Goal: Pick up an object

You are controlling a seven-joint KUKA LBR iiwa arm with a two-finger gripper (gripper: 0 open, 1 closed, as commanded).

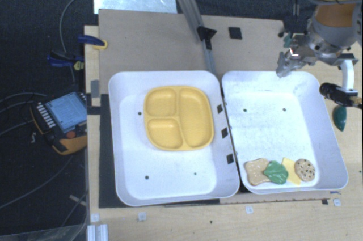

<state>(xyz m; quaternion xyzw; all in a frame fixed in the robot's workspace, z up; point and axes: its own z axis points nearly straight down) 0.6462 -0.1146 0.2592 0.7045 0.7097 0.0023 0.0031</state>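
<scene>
Pincer (pixel 283 68), grip unclear, hovers above smooth white bin (pixel 283 99) holding flat cookie shapes (pixel 305 169).

**Grey arm with an orange band**

The arm (pixel 334 1) is grey metal with a rounded orange band above the wrist. Black and yellowish cables loop beside it. Below sits a silvery wrist block, and the gripper (pixel 283 67) is small and grey.

Two bins sit side by side on the counter (pixel 170 41). The left bin (pixel 127 177) holds a divided plate (pixel 177 117) near its far side. In the right bin (pixel 272 115), four small food pieces (pixel 279 172) cluster at the near edge. The gripper (pixel 283 68) hangs over the right bin's far rim.
</scene>
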